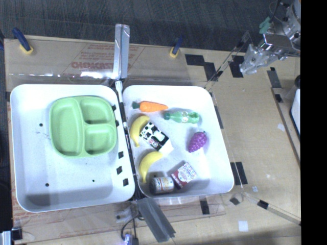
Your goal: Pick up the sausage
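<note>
The right bin (217, 137) holds several toy foods. At its front edge a short brownish cylinder (163, 184) with a pale end lies on its side. It is the most sausage-like item, though I cannot tell for sure. A red-and-white packet (184, 173) touches it on the right and a banana (149, 162) lies just above it. My gripper (251, 61) hangs outside the bins, above the bench beyond the right bin's far right corner, well away from the cylinder and holding nothing that I can see.
Also in the right bin are an orange carrot (153, 106), a green bottle (182, 117), a second banana (137, 128), a black-and-white carton (154, 136) and purple grapes (197, 141). The left bin (30, 152) holds a green divided plate (84, 125).
</note>
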Controlling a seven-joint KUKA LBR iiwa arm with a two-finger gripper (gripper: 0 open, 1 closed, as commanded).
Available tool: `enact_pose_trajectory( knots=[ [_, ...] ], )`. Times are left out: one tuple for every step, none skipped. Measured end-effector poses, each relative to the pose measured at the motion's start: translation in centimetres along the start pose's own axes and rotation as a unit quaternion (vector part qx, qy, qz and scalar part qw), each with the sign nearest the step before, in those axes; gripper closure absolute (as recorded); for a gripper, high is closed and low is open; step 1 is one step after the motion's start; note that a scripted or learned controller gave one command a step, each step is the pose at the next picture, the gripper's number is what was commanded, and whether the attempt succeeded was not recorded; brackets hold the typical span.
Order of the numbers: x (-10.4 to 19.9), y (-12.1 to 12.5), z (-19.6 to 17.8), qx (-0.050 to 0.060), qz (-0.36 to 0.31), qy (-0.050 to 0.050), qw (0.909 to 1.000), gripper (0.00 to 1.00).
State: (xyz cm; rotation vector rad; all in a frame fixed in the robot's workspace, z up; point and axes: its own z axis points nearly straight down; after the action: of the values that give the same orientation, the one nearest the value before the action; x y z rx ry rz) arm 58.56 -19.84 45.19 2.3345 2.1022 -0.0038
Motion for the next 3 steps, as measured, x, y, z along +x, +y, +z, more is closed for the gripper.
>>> enact_pose_trajectory(
  knots=[
    [0.2,0.1,-1.0,0.000,-0.005,-0.001,1.0000,1.00],
    [0.4,0.2,-2.1,0.001,-0.010,-0.001,1.0000,1.00],
    [0.6,0.3,-3.1,0.001,-0.014,-0.002,0.9999,1.00]
  ],
)
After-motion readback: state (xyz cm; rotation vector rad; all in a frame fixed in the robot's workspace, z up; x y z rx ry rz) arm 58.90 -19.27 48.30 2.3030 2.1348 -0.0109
